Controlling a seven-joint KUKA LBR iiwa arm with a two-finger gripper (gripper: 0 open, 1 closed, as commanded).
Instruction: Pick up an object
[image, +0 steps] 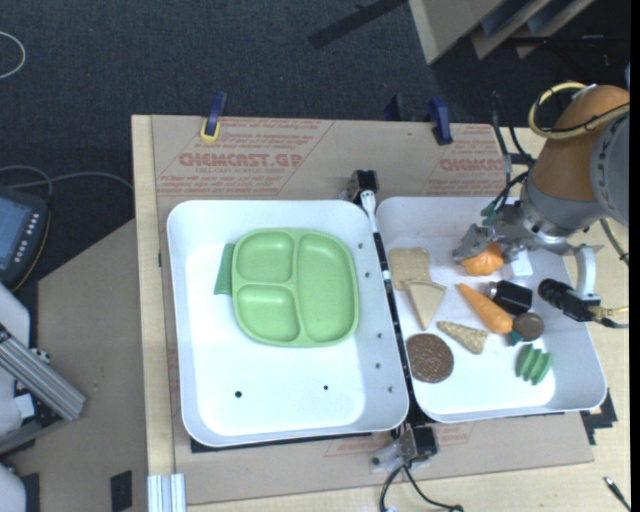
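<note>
The jaws stood low in the right bin (590, 385), at its far edge, and an orange piece (484, 263) sat right at the tip of the gripper (487, 245); whether the fingers had closed on it or merely touched it could not be told from above. The piece looked to be resting on the bin floor or only just off it, so the pick appeared at the grasping stage at best, with the lift yet to come.

Just beside the jaws, toward the viewer, lay a carrot (486, 308), a black block (512, 296) and a pale wedge (425, 298). Farther toward the viewer were a cracker (462, 335), a brown disc (430, 357) and a green pod (533, 364). To the jaws' left sat a tan slice (408, 265).

Well apart, across the divider, a green tray (296, 286) lay in the left bin (200, 400).
</note>
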